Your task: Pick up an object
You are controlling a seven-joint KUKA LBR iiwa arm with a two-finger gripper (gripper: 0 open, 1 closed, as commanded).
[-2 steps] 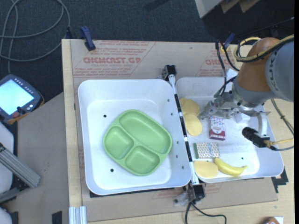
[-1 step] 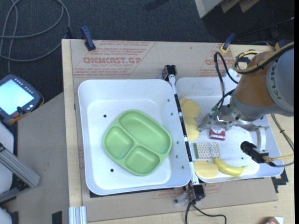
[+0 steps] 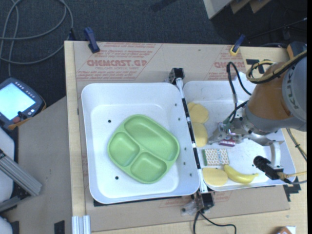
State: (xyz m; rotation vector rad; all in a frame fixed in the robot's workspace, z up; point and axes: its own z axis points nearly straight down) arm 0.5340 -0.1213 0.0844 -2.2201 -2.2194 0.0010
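— End effector (image 3: 225,133) first: where is it?

— Mine hangs low in the right shallow white bin (image 3: 253,92), over a small patterned square packet (image 3: 216,155) and beside pale yellow rounded pieces (image 3: 197,113). Spread or pressed together, I cannot tell.

— What could you take?

— That packet or the yellow plastic banana (image 3: 239,175), probably; both lie loose and near. The green divided plastic plate (image 3: 143,148) sits alone in the left bin (image 3: 97,106).

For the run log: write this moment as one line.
arm over right bin | gripper low near checkered packet | banana untouched | green tray in left bin
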